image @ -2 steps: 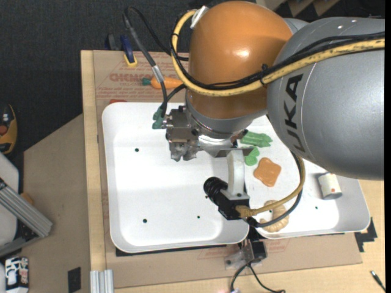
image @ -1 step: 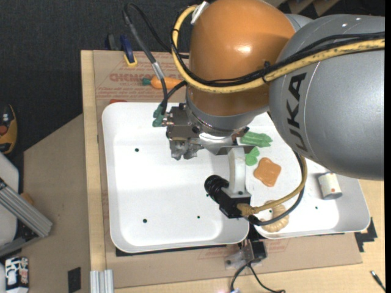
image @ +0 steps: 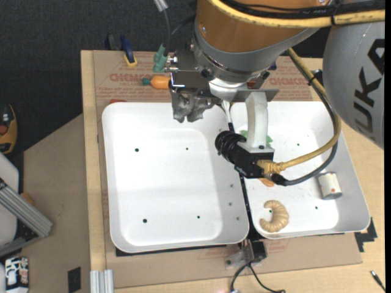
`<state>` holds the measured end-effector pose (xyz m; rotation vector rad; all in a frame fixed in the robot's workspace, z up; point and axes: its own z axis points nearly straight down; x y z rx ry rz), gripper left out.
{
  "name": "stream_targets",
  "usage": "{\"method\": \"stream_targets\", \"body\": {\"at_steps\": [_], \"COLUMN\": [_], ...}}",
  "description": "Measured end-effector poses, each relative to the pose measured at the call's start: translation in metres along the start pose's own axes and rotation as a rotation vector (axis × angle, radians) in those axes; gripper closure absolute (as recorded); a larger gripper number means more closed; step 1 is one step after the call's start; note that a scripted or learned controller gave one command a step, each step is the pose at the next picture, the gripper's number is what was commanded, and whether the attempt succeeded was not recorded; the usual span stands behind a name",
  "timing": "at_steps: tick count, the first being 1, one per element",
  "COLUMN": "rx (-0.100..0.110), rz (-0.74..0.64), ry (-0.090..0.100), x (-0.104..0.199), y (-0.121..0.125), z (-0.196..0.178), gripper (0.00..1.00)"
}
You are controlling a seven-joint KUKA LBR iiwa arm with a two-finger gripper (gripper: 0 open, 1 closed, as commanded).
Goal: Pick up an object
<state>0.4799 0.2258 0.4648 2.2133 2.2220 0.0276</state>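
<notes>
Gripper (image: 188, 107) was held over the far edge of the left bin (image: 122, 163), apparently pre-grasp; jaw state could not be determined.

left bin (image: 165, 182) white | right bin (image: 305, 133) white | croissant (image: 275, 217) tan | cylinder (image: 330, 185) white

The arm (image: 263, 17) is reaching in from the view's two o'clock side, and its gripper (image: 190, 107) is hanging over the twelve o'clock rim of the left bin (image: 159, 182), towards that bin's one o'clock corner. In the right bin (image: 305, 127), a tan croissant-shaped piece (image: 275, 216) is lying at about seven o'clock close to the wall. A small white cylinder (image: 330, 185) is lying at about four o'clock, well apart from it, and a bit of green (image: 269, 141) is showing near ten o'clock, mostly hidden by the robot.
</notes>
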Motion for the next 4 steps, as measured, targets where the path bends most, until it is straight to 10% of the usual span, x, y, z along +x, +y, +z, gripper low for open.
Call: {"method": "stream_targets", "body": {"at_steps": [1,3,4], "rx": [0.02,0.011,0.014], "rz": [0.016,-0.001,0.002], "ry": [-0.012,-0.005,-0.008], "x": [-0.1,0.002,0.0], "y": [0.008,0.0,0.0], "z": [0.023,-0.072,-0.07], "gripper": [1.0,1.0,0.0]}}
